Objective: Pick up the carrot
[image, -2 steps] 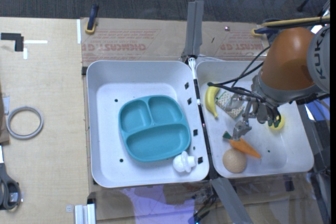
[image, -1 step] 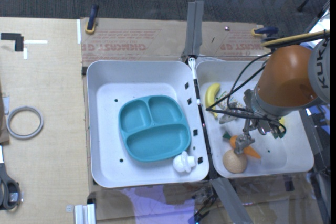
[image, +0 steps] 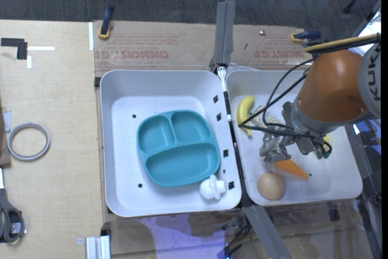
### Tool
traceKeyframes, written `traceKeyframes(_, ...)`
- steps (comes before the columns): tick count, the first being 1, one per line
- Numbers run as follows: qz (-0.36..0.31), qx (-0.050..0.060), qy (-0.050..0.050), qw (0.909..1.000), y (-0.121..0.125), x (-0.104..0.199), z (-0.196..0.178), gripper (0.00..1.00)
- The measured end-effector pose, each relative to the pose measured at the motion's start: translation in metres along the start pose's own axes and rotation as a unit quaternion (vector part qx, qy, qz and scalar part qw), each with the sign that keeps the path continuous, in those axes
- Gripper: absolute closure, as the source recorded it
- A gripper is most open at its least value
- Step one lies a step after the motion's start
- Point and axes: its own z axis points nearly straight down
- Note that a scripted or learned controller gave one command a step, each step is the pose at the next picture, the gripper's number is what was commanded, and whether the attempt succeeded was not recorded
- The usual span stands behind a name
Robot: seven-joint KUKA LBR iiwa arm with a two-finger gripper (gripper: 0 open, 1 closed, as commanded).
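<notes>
Gripper point(image: 274, 151), finger state impossible to tell, hovers at the carrot point(image: 291, 169), which may roll toward the egg point(image: 271, 185).

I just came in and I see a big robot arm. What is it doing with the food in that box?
The robot arm's gripper is reaching down into the right bin, just above an orange carrot it is meant to pick up. It sits right at the carrot, but I can't tell if it has hold of it. A banana and a brownish egg-shaped thing lie nearby. The left bin has a blue divided plate.
</notes>
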Motion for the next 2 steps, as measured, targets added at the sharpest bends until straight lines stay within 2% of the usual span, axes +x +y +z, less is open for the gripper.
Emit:
traceKeyframes(1,-0.178,-0.004,0.006,0.9841,-0.033,0.043,0.012,1.00)
traceKeyframes(2,-0.314,-0.005,0.005,0.9494,-0.109,0.050,0.012,1.00)
